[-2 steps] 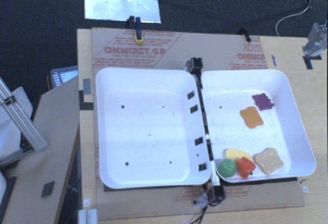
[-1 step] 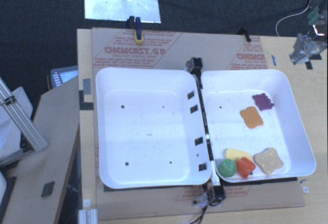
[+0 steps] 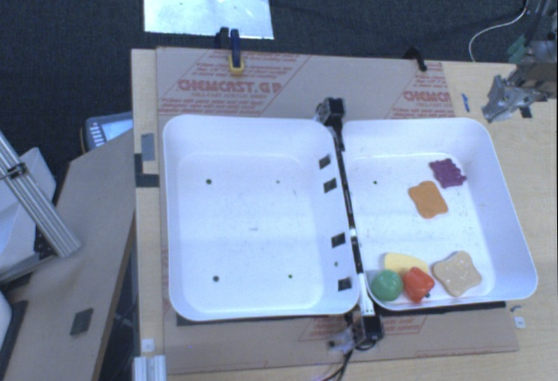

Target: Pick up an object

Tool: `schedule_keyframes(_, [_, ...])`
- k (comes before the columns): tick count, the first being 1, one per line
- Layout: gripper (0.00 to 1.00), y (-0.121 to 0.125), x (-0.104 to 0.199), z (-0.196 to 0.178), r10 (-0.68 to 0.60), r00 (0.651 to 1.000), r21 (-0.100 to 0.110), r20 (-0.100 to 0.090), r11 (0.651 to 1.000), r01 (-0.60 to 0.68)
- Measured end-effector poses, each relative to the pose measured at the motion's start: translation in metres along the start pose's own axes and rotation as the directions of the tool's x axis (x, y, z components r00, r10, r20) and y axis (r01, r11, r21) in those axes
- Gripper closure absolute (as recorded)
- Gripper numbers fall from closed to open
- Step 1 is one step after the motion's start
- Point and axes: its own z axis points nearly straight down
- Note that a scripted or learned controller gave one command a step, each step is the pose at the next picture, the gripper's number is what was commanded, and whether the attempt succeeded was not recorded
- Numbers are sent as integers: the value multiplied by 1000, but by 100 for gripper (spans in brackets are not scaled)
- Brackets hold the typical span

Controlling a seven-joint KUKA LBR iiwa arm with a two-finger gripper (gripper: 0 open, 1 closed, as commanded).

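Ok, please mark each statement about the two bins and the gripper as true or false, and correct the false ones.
1. All the objects lie in the right bin. True.
2. The purple piece sits beside the green ball. False: it lies near the far wall, next to the orange piece; the green ball is at the near edge.
3. The gripper is over the left bin. False: it is outside the bins, beyond the right bin's far right corner.
4. The toast slice lies in the near right corner. True.
5. The red object touches the green ball. True.
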Motion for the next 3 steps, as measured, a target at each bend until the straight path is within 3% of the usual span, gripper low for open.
schedule_keyframes(1, [100, 4, 45, -144, -9, 1000, -18, 1, 1000, 9])
schedule_keyframes(3, [100, 87, 7, 14, -2, 1000, -1, 0, 1000, 2])
